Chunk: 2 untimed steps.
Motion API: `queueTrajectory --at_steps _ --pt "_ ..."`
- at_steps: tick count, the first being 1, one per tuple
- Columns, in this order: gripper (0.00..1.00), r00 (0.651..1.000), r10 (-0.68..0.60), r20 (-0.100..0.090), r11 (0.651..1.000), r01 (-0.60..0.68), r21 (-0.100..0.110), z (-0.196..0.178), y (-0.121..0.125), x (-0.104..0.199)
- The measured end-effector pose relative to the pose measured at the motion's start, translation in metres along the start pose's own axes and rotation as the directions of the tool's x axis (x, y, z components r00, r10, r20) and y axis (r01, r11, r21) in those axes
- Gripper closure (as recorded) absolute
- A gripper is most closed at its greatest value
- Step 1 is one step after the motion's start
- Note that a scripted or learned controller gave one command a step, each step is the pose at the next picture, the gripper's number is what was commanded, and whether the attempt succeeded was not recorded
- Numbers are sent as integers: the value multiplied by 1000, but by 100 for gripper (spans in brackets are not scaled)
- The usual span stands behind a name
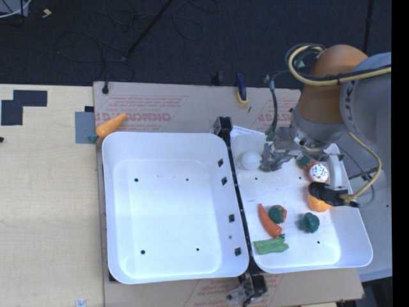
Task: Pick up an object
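claw [273,160] beside white ball [250,160] (perhaps touching)

White ball [250,160] at right bin's [358,248] upper left, orange carrot [269,219] lying slanted mid-bin, green pod [271,247] below it

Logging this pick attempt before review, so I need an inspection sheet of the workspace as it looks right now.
Surface: two white bins; left bin, right bin.
Job's things: in the right bin, white ball, orange carrot, green pod, two dark green pieces, orange piece.
Clutter: orange carrot-like toy outside the bins.
Grippers: claw low in the right bin beside the white ball.
Cables: yellow and black loops on the arm.
Surroundings: dark floor with wires.
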<state>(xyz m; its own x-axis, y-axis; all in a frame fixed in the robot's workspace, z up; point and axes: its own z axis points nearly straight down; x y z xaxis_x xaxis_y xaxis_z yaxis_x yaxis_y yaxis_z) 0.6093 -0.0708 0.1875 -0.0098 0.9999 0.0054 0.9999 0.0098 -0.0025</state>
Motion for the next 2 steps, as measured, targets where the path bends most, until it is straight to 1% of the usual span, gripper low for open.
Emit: queueTrajectory --at_steps 1,2 --pt "100 1000 5 5 1000 -5 -18 -140 38 34" --pt "100 1000 10 6 1000 -10 5 -82 34 25"
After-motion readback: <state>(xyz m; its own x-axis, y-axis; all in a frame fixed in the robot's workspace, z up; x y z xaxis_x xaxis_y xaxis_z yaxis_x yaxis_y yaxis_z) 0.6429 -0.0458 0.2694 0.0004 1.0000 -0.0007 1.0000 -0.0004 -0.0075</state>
